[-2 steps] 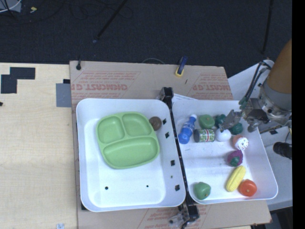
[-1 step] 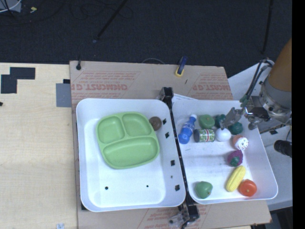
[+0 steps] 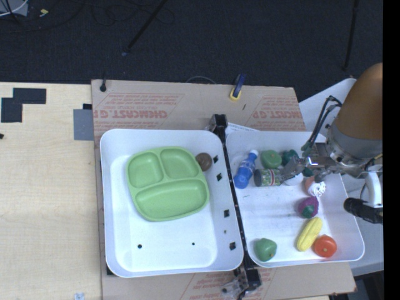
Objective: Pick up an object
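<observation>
I hold the gripper (image 3: 299, 167), its state beyond my telling, low in the right bin (image 3: 356, 245) beside the small jar (image 3: 270, 178) at centre right: approach step; next, closing squarely on it.

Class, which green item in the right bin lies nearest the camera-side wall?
The green pepper-like toy, alone at the bin's front-left corner; the other green items sit at the back.
</observation>
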